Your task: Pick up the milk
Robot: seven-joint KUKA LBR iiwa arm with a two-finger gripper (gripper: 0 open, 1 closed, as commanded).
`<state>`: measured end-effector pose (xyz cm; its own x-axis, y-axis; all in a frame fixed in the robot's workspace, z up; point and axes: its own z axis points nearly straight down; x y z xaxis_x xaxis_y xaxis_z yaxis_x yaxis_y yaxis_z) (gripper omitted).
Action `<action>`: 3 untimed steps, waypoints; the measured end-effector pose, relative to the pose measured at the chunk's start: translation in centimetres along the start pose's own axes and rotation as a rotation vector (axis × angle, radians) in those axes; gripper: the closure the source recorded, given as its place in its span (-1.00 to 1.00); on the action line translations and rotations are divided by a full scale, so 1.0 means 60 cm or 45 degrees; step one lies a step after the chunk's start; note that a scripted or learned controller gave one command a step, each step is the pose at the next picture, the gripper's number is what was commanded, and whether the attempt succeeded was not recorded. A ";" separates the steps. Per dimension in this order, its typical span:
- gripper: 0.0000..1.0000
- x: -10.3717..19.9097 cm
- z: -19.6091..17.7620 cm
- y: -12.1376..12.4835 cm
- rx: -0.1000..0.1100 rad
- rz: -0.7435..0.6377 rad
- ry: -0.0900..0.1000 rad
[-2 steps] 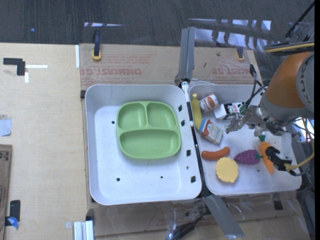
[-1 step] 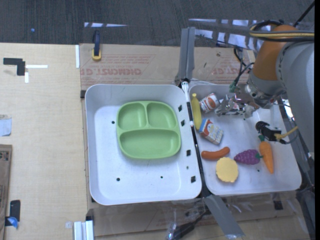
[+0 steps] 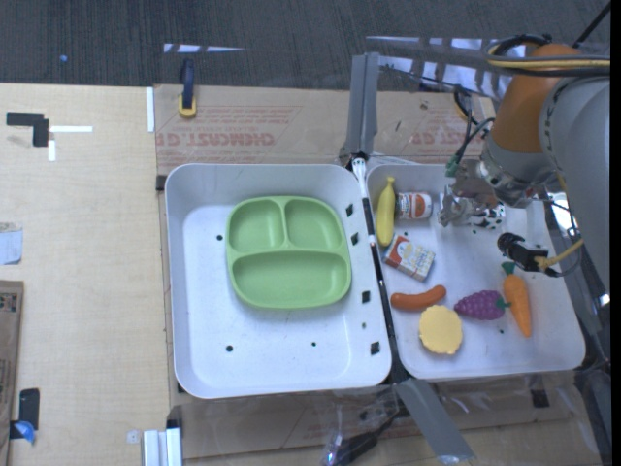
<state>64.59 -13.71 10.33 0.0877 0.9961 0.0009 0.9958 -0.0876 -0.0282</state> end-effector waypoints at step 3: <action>1.00 -0.093 0.011 0.018 0.008 -0.027 0.002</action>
<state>65.14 -19.39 9.64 0.0663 0.9978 0.0034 0.9972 -0.0661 -0.0344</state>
